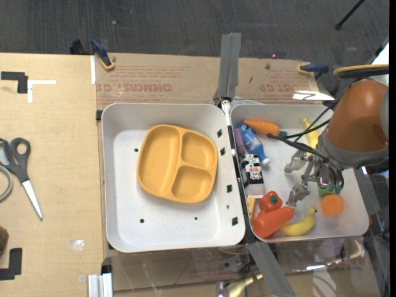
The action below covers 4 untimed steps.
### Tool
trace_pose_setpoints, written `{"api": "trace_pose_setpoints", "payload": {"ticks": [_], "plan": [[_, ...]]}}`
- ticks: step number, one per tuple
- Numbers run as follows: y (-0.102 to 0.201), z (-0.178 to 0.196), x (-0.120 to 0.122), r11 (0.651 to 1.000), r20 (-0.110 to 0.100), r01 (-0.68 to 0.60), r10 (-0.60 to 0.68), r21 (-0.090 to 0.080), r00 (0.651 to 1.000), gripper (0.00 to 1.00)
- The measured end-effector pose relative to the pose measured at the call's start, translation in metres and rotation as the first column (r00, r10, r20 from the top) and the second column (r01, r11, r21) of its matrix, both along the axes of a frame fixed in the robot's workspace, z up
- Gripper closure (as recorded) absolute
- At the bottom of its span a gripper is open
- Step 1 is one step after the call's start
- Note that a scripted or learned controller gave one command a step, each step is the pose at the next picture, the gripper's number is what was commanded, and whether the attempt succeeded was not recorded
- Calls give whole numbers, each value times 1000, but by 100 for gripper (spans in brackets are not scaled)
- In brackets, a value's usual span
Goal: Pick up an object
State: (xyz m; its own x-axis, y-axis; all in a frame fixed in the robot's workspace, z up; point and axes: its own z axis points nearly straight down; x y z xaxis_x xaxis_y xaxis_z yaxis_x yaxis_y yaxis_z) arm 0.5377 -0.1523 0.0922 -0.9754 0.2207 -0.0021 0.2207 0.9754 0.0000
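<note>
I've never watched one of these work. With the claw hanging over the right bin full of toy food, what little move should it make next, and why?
Probably a short drop straight down. The metal two-finger gripper hangs in the right white bin, with nothing visible between its fingers. The red toy pepper and yellow toy banana lie just beneath it, so lowering there looks the likeliest way to catch one.
</note>
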Motion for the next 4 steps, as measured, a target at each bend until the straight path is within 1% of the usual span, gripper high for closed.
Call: {"api": "trace_pose_setpoints", "payload": {"ticks": [1, 2, 3, 4], "plan": [[57, 4, 77, 991, 3, 131, -131, 0, 991, 0], [-17, 0, 12, 999, 1, 46, -46, 0, 999, 0], [52, 1, 99, 1000, 2, -8, 8, 1, 1000, 0], [-3, 46, 88, 997, 4, 82, -82, 0, 997, 0]]}}
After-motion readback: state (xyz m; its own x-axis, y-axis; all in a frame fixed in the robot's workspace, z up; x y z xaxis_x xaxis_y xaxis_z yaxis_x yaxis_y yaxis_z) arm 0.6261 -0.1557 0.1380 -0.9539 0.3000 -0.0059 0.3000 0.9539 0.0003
